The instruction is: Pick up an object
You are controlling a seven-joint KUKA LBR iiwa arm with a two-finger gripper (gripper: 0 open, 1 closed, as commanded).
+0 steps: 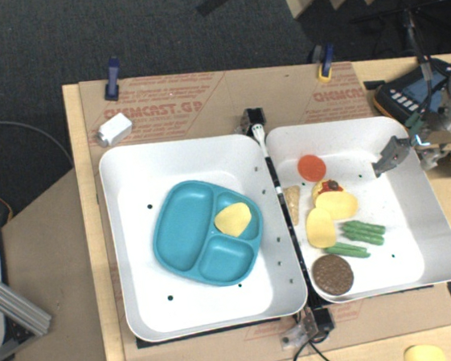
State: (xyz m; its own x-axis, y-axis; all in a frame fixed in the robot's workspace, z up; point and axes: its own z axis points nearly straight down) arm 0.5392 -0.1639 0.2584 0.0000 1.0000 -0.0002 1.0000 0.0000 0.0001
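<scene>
Food items sit clustered in right bin (424, 218) — red disc (311, 167), yellow pieces (330, 212), green beans (361, 233), brown patty (332, 274) — w/ pincer (390, 154) hovering near that bin's upper right, nothing visibly betw. fingers, open/closed state can't be told, while left bin (134, 226) holds teal tray (203, 231).

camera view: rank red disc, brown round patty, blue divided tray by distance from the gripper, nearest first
From the gripper, at the right bin's upper right:
1. Red disc, top of the right bin's pile, nearest.
2. Brown round patty, right bin's near edge, below the pile.
3. Blue divided tray, in the left bin, farthest.
</scene>
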